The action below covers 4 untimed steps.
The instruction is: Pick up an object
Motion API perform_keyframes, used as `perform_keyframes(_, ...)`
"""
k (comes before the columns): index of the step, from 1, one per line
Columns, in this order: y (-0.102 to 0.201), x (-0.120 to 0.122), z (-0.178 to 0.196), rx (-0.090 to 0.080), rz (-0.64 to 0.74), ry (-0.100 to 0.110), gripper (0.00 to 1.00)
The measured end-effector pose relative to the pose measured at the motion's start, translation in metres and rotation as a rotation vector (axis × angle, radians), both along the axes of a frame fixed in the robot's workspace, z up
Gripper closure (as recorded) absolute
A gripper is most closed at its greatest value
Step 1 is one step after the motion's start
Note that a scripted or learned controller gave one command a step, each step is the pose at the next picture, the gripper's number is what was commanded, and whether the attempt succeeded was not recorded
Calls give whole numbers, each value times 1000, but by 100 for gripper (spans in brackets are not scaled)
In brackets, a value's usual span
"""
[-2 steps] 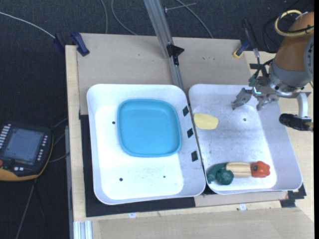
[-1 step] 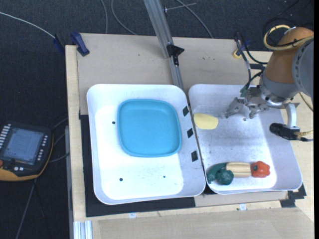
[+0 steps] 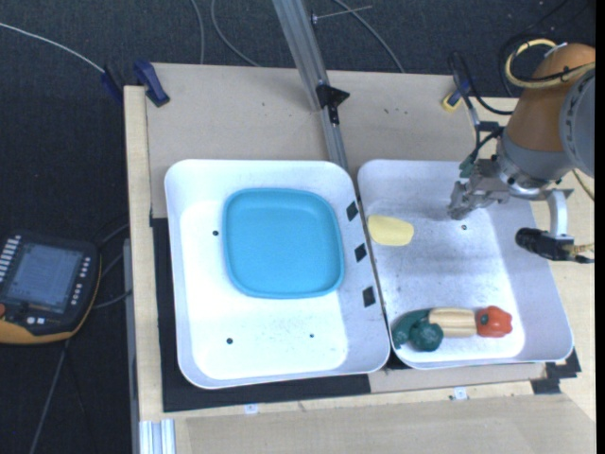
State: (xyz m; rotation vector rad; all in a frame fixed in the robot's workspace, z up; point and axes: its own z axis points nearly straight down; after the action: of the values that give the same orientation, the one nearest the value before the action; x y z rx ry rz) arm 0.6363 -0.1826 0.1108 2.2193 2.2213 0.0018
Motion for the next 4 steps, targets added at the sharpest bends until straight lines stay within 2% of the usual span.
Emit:
perform_keyframes(1,10,5,53,0,0,-3,100)
perform_keyframes(3,4,22,153,-1,-1,-3,100)
perform_keyframes(4,45,18,149,1,2,1,100)
